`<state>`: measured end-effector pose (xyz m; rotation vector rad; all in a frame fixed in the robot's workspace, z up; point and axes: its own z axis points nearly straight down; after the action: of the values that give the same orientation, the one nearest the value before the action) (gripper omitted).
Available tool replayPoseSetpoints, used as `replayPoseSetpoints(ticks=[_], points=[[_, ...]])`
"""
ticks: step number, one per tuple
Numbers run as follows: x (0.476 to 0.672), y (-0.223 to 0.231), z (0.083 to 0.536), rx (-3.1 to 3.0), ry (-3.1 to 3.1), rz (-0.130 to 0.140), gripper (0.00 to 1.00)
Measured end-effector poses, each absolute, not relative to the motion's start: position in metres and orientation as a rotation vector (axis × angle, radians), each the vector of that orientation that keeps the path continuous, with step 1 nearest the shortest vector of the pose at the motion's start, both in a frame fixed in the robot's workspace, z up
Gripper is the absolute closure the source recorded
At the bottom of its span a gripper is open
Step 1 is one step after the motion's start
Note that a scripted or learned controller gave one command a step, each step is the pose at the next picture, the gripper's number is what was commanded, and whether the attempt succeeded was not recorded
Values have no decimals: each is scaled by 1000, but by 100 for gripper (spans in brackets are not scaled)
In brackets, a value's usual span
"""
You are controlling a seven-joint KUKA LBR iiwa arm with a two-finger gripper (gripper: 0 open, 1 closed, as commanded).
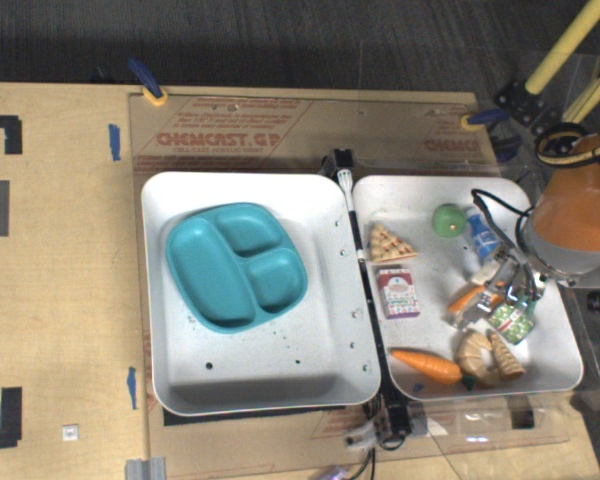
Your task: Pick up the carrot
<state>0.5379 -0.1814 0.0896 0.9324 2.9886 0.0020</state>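
Camera view | carrot (427,366) lies flat at right bin's (558,368) front edge, beside bread (487,356), free to grab | hand (498,293) hovers over clutter mid-bin, near but off carrot; can't tell its state | tray (236,265) fills left bin

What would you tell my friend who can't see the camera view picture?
An orange carrot lies at the near edge of the right white bin, among toy foods, with the robot's tool a little way behind it. The left bin holds a teal divided plate.
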Motion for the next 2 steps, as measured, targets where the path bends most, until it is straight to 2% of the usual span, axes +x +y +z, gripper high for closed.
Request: replayPoseSetpoints(ticks=[1, 2], points=[[530, -138, 90, 1450, 2773, 3, 0], [534, -138, 103, 1442, 2766, 9, 100]])
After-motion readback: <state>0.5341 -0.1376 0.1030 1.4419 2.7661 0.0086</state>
